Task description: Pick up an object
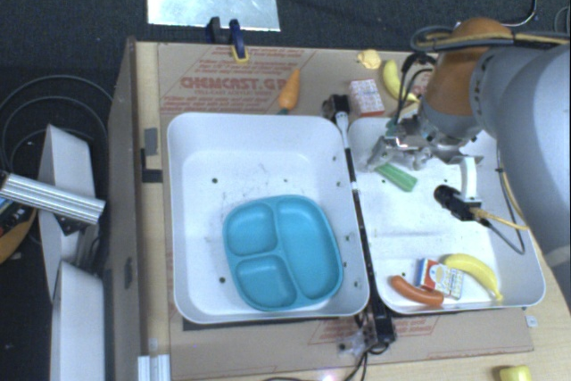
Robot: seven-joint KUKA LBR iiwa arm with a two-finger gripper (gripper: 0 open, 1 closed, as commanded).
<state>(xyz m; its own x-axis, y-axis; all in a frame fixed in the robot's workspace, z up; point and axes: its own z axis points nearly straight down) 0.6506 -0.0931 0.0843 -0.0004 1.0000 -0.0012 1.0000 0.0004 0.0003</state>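
Lying beneath the hand (403, 152), grip state unclear, a short green cylinder (396, 177).

A single fixed camera looks down at a slant from above the bench (241, 71), taking in both white bins (192, 192) side by side, with the arm (526, 103) entering from the right.

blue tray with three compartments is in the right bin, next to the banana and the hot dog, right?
Not quite. The camera view shows the blue tray with three compartments in the left bin, alone. The banana and the hot dog lie in the right bin, at its near end.
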